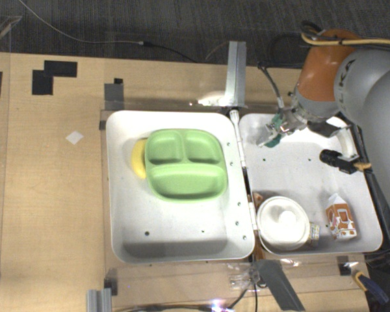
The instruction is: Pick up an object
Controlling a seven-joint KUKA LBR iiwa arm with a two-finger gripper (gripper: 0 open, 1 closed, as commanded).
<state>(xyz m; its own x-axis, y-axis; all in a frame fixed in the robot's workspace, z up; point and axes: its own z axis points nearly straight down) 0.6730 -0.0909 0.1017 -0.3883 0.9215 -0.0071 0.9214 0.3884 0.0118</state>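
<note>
My gripper (273, 135) hangs low over the back left part of the right bin (299, 168), above bare white floor. Nothing shows in its grasp. At that bin's front left stands a white round bowl (283, 221), well in front of the gripper. A small brown and white packet (340, 219) lies at the front right. In the left bin (127, 220), a green divided plate (184, 162) lies at the middle back. A yellow item (138, 158) sticks out from under the plate's left edge.
A metal post (236, 77) stands behind the wall between the two bins. The grey arm with its orange band (322, 70) comes in from the upper right over the right bin's back corner. A small pale item (314, 232) lies against the bowl's right side.
</note>
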